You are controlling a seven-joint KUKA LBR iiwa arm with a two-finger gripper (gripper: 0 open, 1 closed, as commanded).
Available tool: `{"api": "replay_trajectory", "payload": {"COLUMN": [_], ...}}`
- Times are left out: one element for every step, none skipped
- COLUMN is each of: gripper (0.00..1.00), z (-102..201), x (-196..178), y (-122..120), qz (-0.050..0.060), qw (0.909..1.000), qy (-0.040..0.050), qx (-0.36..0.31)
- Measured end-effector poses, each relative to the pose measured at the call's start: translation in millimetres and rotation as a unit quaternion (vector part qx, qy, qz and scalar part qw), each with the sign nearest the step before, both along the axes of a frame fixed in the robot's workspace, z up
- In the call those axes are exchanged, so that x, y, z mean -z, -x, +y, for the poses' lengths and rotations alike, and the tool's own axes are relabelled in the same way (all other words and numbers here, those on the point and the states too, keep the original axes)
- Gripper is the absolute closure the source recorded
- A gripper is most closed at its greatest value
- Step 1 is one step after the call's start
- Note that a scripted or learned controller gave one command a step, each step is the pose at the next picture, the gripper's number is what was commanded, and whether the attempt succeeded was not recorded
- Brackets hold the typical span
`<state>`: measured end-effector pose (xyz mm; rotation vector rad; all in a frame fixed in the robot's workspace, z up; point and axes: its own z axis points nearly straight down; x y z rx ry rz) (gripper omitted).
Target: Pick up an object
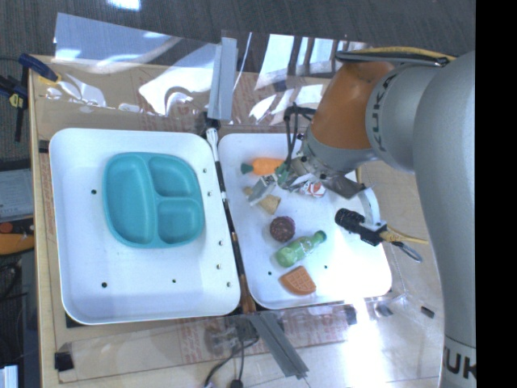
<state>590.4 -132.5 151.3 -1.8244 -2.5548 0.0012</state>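
Clearly the step in hand is closing in on one piece among the clutter at the back of the right bin (380, 277), where the gripper (284, 178) sits low beside the orange carrot (264, 166), a small pale block (269, 204) and a red-and-white scrap (314, 188). Whether it is open or closed on anything I cannot tell, since the wrist and its orange band hide the tip. To do this well, I judge the arm should settle on a single target, centre over it, and come down straight so neighbours are not nudged aside. The dark round piece (282, 229), the green bottle (300, 248) and the orange wafer (298, 281) lie further forward and well apart, easier choices. The left bin (73, 281) holds a teal divided plate (153, 198).
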Motion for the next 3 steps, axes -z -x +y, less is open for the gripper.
{"api": "replay_trajectory", "payload": {"gripper": [0.00,0.00,0.00], "z": [10.5,-49.2,-37.5], "x": [58.4,60.0,60.1], "y": [-2.1,30.8,74.3], "qz": [-0.001,0.001,0.001], "qw": [0.9989,0.9984,0.9965], "qy": [0.0006,-0.0002,0.0000], "qx": [0.047,0.057,0.083]}}
